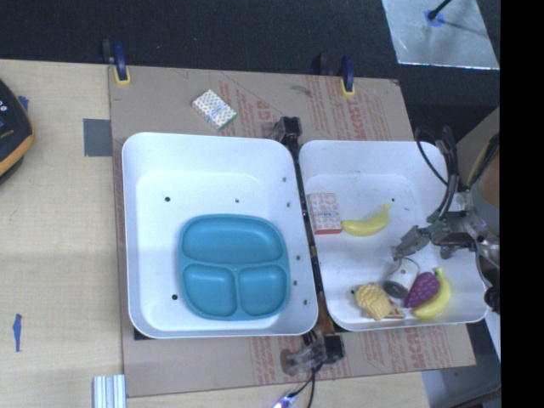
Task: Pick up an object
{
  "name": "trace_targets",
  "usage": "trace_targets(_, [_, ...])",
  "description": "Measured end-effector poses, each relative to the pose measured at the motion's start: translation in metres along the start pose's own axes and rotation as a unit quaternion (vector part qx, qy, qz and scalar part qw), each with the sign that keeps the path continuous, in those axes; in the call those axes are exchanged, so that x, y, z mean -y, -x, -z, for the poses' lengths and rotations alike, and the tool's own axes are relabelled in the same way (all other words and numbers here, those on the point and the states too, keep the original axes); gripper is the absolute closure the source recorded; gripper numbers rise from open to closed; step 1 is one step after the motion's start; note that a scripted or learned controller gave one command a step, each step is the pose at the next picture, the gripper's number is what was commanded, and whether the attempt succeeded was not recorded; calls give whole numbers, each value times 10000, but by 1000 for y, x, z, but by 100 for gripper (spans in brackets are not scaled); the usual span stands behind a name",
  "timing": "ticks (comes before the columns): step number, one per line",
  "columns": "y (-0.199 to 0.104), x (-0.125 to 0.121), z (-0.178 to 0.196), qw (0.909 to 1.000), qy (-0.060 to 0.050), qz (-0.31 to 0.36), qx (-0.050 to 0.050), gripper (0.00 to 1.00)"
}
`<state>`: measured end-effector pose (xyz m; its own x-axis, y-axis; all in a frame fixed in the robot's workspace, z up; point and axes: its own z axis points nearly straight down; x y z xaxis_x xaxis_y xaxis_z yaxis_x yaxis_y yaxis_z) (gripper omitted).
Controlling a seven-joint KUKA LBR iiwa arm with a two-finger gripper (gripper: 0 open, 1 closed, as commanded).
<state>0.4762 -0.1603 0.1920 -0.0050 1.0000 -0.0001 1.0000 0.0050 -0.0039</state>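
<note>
1. Two white bins sat side by side: the left bin (136, 228) and the right bin (357, 160).
2. One blue divided tray (234, 266).
3. Two bananas: upper banana (367, 223), lower banana (435, 303).
4. One purple grape bunch (422, 289).
5. One corn cob (372, 300).
6. One small packet (324, 212).

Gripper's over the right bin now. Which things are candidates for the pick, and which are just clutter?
Candidates, right bin: banana, purple grapes, second banana, corn cob, small red-and-white packet; gripper above them.

Clutter: blue divided tray in left bin, patterned packet on cardboard.
</note>
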Motion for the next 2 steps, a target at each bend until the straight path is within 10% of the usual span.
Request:
trace_targets(1, [15, 1, -101, 10000, -1, 0, -3, 0])
trace_targets(2, [16, 0, -91, 10000, -3, 18, 3, 100])
